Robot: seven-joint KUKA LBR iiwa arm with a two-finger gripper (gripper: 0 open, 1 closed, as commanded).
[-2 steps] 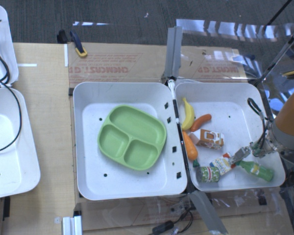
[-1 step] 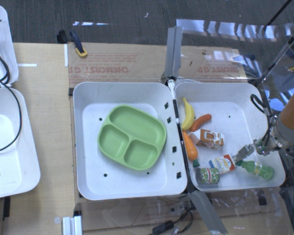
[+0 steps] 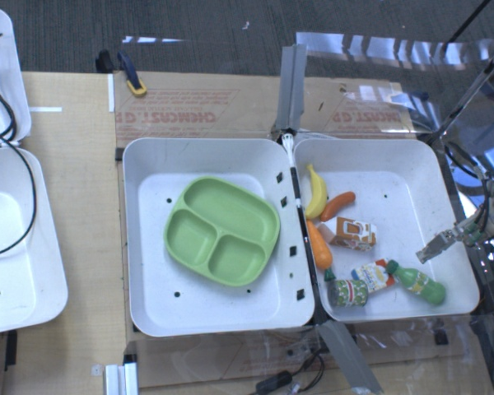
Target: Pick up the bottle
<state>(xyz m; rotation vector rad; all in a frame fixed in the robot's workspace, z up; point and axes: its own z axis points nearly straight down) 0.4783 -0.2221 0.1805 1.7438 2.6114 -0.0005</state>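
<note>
The gripper (image 3: 435,248) sits at the right edge of the frame, over the right rim of the right bin (image 3: 395,161); whether its fingers are spread or closed cannot be determined at this size, and nothing is seen between them. The bottle (image 3: 417,282) (green, lying on its side) rests in the lower right corner of that bin, just below and left of the gripper, beside a small carton (image 3: 370,276) and a can (image 3: 347,292). The step in hand appears to be the approach. The next move calls for descent over the bottle body, aligned across its narrow axis, clear of the carton.
</note>
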